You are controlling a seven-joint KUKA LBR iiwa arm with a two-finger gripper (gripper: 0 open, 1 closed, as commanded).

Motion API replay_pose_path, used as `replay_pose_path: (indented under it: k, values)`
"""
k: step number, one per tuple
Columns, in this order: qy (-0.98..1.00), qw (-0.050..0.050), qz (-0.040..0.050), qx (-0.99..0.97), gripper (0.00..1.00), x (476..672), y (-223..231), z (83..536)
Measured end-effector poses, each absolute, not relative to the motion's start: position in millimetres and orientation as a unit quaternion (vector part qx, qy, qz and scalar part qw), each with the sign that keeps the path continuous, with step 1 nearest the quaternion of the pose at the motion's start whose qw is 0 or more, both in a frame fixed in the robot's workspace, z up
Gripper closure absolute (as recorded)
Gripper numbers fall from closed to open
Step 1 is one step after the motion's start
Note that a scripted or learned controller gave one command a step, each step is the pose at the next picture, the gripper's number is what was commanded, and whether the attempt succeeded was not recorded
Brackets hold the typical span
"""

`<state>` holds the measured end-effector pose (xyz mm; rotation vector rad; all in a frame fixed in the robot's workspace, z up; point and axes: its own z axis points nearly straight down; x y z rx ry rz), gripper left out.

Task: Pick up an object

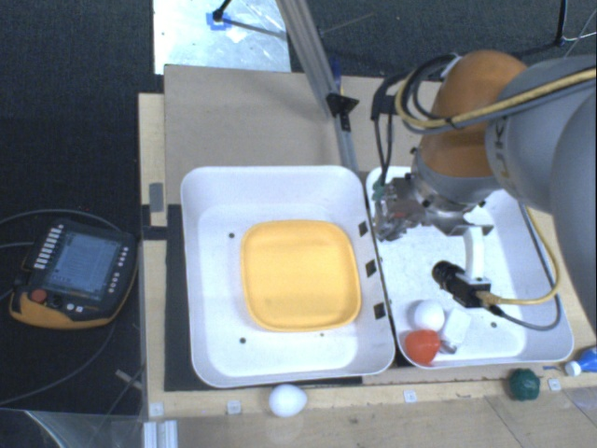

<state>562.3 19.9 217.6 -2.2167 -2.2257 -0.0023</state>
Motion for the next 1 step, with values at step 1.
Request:
replay_pose_path:
  k: [1]
  values:
    - [-0.709,0.000,-0.0006,-0.706,1.00,575.3,68.3,213.9]
